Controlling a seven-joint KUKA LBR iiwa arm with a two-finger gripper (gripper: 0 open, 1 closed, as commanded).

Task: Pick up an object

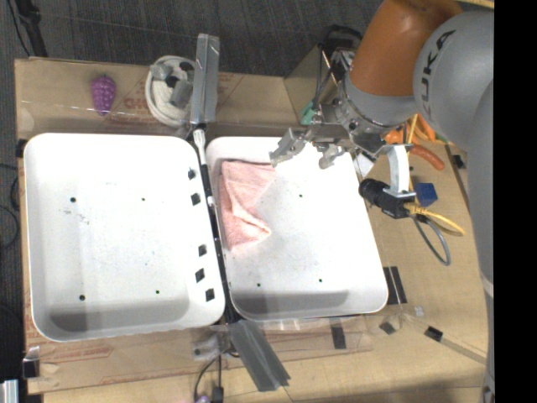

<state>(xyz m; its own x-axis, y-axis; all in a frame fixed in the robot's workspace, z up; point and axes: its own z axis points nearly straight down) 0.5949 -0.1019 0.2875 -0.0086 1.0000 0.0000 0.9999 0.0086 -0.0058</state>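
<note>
Upper left of frame: a small purple object (102,93) lay on the brown worktop (59,82), behind the left bin (50,225). Just right of it sat a white rounded item (168,91); detail was too small to identify. Beside that, a grey metal bar (205,74) stood above the seam between the two bins.

Left half of frame: the left bin, white and shallow, sat edge to edge with the right bin (352,250). A row of small black clips (200,225) ran down the seam.

Centre: a pink cloth (242,200) lay crumpled in the upper left part of the right bin, against its left wall, reaching from near the upper rim to about the middle of the bin.

Bottom centre: a second grey bar (260,359) lay slanted on the worktop in front of the bins.

Upper centre: the pincer (300,156) hung over the upper rim of the right bin, just right of the cloth's top corner. Its fingers were spread well apart and held nothing. One fingertip (277,152) was close to the cloth's upper right corner; contact could not be told from this view.

Upper right: the grey arm (453,65) with its orange band (390,44) reached in over the worktop.
</note>
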